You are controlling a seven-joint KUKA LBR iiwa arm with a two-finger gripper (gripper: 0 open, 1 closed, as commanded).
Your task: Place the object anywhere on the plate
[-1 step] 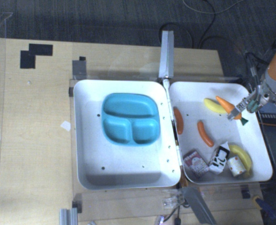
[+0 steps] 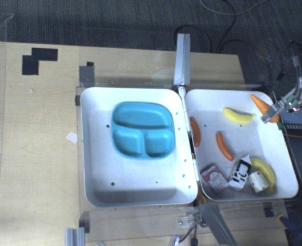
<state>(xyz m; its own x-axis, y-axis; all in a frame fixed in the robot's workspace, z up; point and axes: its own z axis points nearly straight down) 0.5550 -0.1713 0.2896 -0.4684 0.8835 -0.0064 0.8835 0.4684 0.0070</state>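
Note:
A blue plate [image 2: 142, 129] with three compartments lies in the left white bin [image 2: 97, 183]. In the right white bin [image 2: 279, 152] are a yellow banana [image 2: 238, 116], an orange carrot [image 2: 261, 104] at the far right corner, and two red sausages [image 2: 194, 131] [image 2: 224, 145]. My gripper [image 2: 276, 113] hangs at the right bin's far right edge, right beside the carrot and low over the rim. Nothing can be made out between its tips. The arm behind it is cut off by the picture's edge.
At the near end of the right bin lie a crumpled packet [image 2: 214, 176], a black-and-white packet [image 2: 239, 171] and a second yellow banana [image 2: 262, 174]. A metal divider post [image 2: 182, 60] stands between the bins at the back. Cables trail on the floor behind.

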